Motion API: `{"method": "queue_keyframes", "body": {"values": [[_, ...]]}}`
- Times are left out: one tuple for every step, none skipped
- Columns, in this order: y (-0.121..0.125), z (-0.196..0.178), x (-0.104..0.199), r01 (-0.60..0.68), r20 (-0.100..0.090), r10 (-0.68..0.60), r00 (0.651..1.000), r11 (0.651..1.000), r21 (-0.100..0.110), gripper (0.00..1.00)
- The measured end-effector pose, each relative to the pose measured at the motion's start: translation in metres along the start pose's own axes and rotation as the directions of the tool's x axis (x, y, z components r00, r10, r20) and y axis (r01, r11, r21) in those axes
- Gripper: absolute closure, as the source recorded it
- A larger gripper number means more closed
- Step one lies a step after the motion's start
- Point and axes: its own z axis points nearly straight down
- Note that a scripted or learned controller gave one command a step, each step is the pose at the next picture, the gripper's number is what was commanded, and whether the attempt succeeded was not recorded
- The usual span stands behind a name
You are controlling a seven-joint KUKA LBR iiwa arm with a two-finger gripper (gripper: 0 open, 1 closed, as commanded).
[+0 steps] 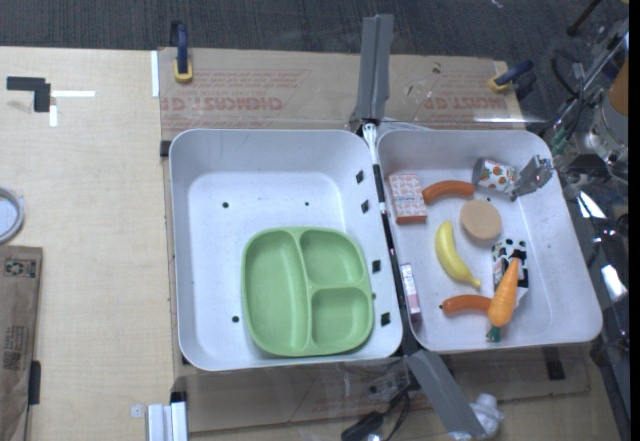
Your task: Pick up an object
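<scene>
The right bin (560, 329) holds several small items. A pink and white box (406, 197) lies at its left, beside an orange sausage (448, 191). A tan round disc (480, 221) sits mid-bin above a yellow banana (455, 255). Nearer the front are a carrot (505, 297), a black and white spotted carton (511, 257) and a second orange sausage (463, 305). A small patterned can (492, 173) lies on its side at the back. My gripper (533, 176) reaches in from the right, its metal tip just right of the can and close to it.
The left bin (200, 229) holds a green divided plate (308, 291). A pink strip (410, 289) lies along the right bin's left wall. Clamps (181, 53) hold the cardboard sheet behind the bins. Cables and arm hardware (590, 129) crowd the right edge.
</scene>
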Motion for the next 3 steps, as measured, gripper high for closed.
{"method": "queue_keyframes", "body": {"values": [[0.078,0.119,0.003,0.103,0.002,-0.103,0.995,0.995,-0.004,0.00],[0.079,0.109,0.004,0.107,0.005,-0.107,0.994,0.994,-0.005,1.00],[0.079,0.005,0.043,-0.054,0.001,0.054,0.999,0.999,-0.002,1.00]]}}
